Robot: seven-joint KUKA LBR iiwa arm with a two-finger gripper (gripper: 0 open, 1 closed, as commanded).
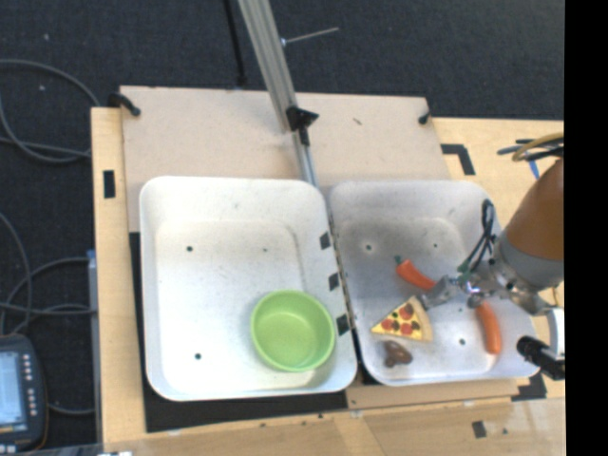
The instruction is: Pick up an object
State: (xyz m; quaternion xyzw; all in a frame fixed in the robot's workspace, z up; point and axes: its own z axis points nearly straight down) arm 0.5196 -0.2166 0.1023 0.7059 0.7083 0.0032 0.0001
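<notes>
While the arm (540, 218) reaches in from the right edge of the camera view, its orange band sits above the right bin (380, 207) and its grey wrist lies over that bin's right portion. The gripper (448, 291) points left and down toward the bin floor, near the middle of the right bin. Whether its fingers are apart or together cannot be told at this resolution, and no object is seen between them.

Right bin contents:
- An orange carrot-like piece (414, 274) lies just left of the gripper tip, tilted, close to it; contact cannot be confirmed.
- A pizza slice toy (404, 321) lies just below the gripper tip, near the bin's centre front.
- A small brown object (397, 353) lies just below the pizza slice, near the front wall.
- An orange sausage-shaped piece (489, 330) lies below the wrist, toward the right front corner.

Left bin (190, 207) contents:
- A green bowl (293, 330) stands upright in the front right corner.
</notes>
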